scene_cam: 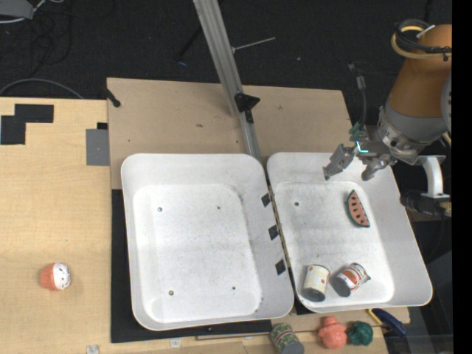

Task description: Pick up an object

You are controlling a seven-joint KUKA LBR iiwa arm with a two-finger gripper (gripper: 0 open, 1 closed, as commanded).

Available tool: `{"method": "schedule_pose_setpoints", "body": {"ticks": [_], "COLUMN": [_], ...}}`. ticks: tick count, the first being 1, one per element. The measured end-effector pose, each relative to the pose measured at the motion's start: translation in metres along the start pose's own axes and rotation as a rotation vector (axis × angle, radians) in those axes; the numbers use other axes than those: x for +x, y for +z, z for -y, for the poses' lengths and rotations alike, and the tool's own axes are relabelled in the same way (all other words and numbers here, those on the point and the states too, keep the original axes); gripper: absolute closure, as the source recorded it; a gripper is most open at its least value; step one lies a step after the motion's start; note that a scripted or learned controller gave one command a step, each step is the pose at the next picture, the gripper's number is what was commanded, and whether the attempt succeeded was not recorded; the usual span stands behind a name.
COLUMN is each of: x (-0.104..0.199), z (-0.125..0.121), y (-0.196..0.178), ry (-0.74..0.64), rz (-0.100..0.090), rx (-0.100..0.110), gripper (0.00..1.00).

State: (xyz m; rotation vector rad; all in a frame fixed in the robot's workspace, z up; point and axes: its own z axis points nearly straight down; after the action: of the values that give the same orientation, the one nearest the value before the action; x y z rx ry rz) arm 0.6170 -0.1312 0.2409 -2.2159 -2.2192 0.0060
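While poised over the upper part of the right bin [413, 268], gripper [355, 168] spread open — nothing between its fingers. Just below, at right of centre: watermelon slice [358, 208]. Lower down — cup [316, 282] beside can [350, 279].

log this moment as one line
tool open, above right white bin far edge | nothing held | red watermelon slice, two small cans in bin
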Motion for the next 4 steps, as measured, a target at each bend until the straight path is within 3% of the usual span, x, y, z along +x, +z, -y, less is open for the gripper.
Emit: {"method": "schedule_pose_setpoints", "body": {"ticks": [1, 3, 4], "x": [0.0, -0.002, -0.001], "z": [-0.001, 0.002, 0.001], "y": [-0.002, 0.107, 0.15], "ry": [0.0, 0.001, 0.002], "rz": [0.001, -0.001, 0.001], "rx": [-0.004, 0.002, -0.005], "gripper": [0.0, 0.0, 0.0]}}
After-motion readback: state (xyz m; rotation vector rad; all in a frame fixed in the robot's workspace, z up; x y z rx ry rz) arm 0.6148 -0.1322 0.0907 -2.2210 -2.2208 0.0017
